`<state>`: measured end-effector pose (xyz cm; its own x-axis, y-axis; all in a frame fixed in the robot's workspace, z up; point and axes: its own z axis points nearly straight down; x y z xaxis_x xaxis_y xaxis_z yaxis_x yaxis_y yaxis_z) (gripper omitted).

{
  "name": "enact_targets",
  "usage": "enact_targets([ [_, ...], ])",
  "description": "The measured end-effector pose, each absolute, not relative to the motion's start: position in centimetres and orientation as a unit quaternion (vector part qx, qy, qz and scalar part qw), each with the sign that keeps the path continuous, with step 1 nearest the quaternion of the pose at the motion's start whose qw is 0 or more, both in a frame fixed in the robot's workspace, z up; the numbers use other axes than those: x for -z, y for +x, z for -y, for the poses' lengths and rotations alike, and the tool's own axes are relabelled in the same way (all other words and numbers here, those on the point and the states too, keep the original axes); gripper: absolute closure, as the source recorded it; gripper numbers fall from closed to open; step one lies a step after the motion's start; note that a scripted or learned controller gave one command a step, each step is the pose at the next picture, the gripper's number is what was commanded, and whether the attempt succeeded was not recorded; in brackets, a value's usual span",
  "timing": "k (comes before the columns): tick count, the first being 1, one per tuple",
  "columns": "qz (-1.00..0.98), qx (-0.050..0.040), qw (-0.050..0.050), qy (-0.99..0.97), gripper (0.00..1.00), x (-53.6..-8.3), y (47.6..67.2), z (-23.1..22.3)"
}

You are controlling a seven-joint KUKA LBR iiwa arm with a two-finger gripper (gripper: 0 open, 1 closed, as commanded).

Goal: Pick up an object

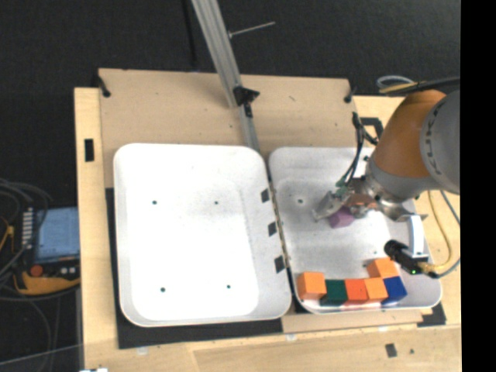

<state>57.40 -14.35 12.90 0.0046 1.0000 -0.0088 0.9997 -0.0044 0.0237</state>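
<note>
- Hand is sitting low in right bin, touching purple block; grip state: cannot tell.
- Coloured blocks are lining near wall.

A grey metal pole slants in over the bench's far edge, ending by the bins. Off the bench's left edge, a blue box sits among tangled cables.
</note>
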Motion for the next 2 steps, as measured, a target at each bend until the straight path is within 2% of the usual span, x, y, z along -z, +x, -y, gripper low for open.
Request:
enact_targets([
  [1, -0.703, -0.0067, 0.013, 0.711, 1.0, -13.8, 57.5, 14.5],
  [2, -0.708, -0.0023, 0.003, 0.706, 1.0, -20.2, 57.8, 14.1],
])
